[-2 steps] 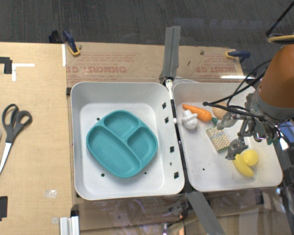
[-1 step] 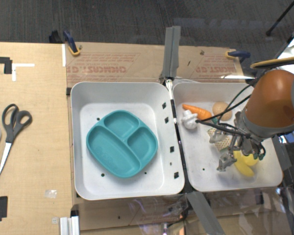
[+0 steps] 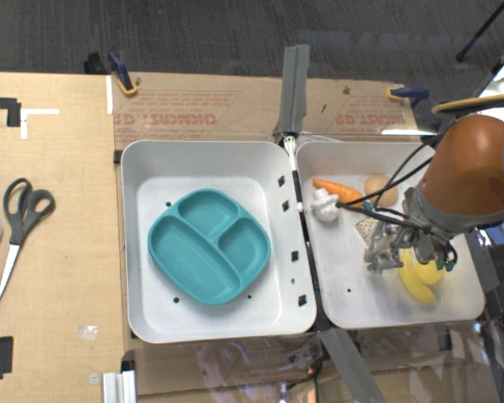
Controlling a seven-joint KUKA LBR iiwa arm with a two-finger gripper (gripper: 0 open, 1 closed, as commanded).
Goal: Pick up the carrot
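Note:
The carrot (image 3: 338, 191) is orange and slim, lying in the upper left part of the right bin (image 3: 344, 305), next to a small white object (image 3: 324, 206). My gripper (image 3: 380, 256) hangs low in the middle of the right bin, below and to the right of the carrot, apart from it. The gripper's metal fingers point down at the bin floor beside a yellow banana (image 3: 418, 280). Nothing of the carrot is between them.
A tan egg-like object (image 3: 380, 188) lies right of the carrot. The left bin (image 3: 143, 309) holds a teal divided plate (image 3: 209, 245). Scissors (image 3: 18, 217) lie on the bench at far left. The orange wrist band (image 3: 468, 168) looms over the right bin's right side.

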